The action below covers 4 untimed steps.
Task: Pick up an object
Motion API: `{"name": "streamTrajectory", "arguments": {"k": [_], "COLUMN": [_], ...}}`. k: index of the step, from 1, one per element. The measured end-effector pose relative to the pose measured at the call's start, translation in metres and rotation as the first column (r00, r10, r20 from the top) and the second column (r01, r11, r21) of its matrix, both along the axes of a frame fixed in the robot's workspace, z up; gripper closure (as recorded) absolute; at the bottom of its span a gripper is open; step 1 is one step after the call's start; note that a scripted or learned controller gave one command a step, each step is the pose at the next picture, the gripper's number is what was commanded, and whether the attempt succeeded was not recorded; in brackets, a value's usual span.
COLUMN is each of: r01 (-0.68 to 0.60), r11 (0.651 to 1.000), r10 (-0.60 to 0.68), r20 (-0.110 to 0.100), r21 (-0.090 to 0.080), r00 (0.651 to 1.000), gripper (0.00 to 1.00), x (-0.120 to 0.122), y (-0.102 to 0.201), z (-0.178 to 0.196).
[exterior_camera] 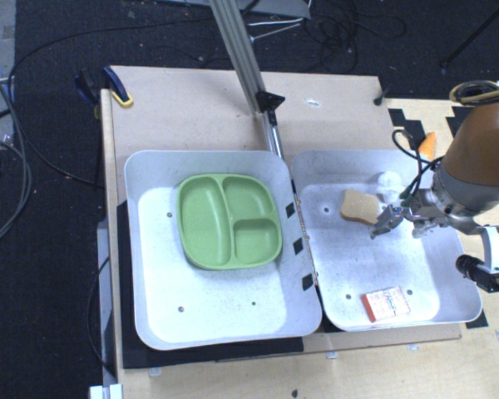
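In the right bin I see three loose objects; a tan, wedge-shaped piece like a slice of bread lies toward the far side, near the bin's middle; a small white lump sits just beyond it to the right; a small red-and-white packet lies flat near the bin's near edge, well apart from the other two.

The gripper reaches in from the right and hangs over the bin just to the right of the bread-like piece, its dark tip pointing left; from my camera the tip is small and dark, so I cannot tell how far apart its jaws stand, and I see nothing clearly held in it; whether it touches the tan piece I cannot tell either.

Behind the gripper, the arm's rounded orange and grey body fills the right side of the view, with cables trailing from the wrist.

The left bin holds a green divided plate with three compartments, lying toward the far right part of that bin; black clips join the two bins along their shared edge.

Both bins rest on a pale wooden bench; a grey metal pole slants across its far side; dark carpet with cables surrounds the bench.
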<state>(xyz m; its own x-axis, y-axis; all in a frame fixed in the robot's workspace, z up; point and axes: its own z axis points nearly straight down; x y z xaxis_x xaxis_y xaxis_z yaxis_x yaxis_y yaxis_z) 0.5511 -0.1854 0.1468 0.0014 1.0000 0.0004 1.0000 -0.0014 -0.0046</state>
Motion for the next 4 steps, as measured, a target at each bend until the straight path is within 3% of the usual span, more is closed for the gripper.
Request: {"name": "streamTrajectory", "arguments": {"k": [1, 2, 4], "r01": [-0.001, 0.000, -0.004], "r11": [1.000, 1.000, 1.000], "r10": [0.001, 0.000, 0.004], "r20": [0.001, 0.006, 0.012], "r21": [0.000, -0.001, -0.004], "r00": [1.000, 1.000, 1.000], "gripper": [0.00, 1.00, 1.00], "x": [-0.001, 0.001, 0.004], "y": [0.001, 0.000, -0.014], "z": [-0.054, -0.040, 0.073]}}
